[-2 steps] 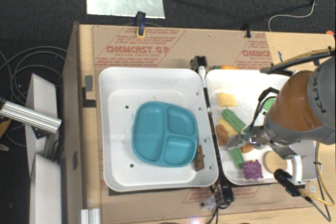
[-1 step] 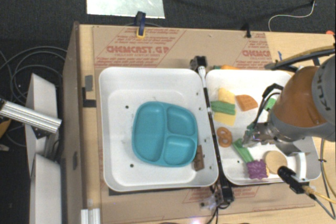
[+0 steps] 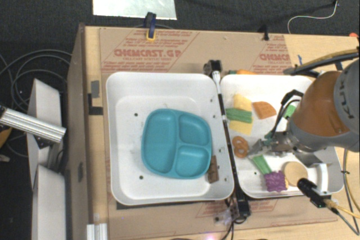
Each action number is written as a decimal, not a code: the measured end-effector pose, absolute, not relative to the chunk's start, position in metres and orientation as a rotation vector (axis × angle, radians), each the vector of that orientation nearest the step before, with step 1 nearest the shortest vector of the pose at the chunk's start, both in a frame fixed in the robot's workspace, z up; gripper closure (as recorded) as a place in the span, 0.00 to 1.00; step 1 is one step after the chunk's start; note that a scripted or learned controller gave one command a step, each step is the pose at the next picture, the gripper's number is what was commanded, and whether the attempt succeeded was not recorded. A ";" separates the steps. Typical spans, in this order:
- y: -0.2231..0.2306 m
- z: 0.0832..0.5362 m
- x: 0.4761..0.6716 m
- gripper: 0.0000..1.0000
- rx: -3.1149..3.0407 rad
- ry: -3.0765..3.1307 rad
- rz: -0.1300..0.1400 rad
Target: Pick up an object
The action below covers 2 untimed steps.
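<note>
- Where the arm (image 3: pixel 329 115) reaches in from the right, its grey body and orange band cover much of the right bin (image 3: pixel 247 82).
- Gripper (image 3: pixel 264 148): low over the right bin's middle, between a pretzel (image 3: pixel 240 146) and a round tan piece (image 3: pixel 294 171); whether it is spread or closed cannot be told, and nothing is seen gripped.
- Right bin, upper part: a pale yellow block (image 3: pixel 242 103), an orange-brown piece (image 3: pixel 263 109) and a green ridged piece (image 3: pixel 239 115).
- Right bin, lower part: a green stick (image 3: pixel 260 164) just under the gripper, touching a purple grape cluster (image 3: pixel 274 181).
- Left bin (image 3: pixel 124 98): a teal divided plate (image 3: pixel 175 143) lies flat at its centre; a small brown object (image 3: pixel 213 168) rests by the plate's lower right edge.
- Both bins sit side by side on a cardboard sheet (image 3: pixel 169 48).
</note>
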<state>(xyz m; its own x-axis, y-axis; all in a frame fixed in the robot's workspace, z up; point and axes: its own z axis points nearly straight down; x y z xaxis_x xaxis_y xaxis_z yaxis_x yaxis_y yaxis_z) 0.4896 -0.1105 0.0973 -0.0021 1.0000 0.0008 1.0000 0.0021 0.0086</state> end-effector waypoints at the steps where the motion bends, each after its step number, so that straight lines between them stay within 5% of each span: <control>1: -0.116 0.086 0.488 0.00 2.220 2.223 0.007; 2: -0.116 0.098 0.490 1.00 2.215 2.222 0.012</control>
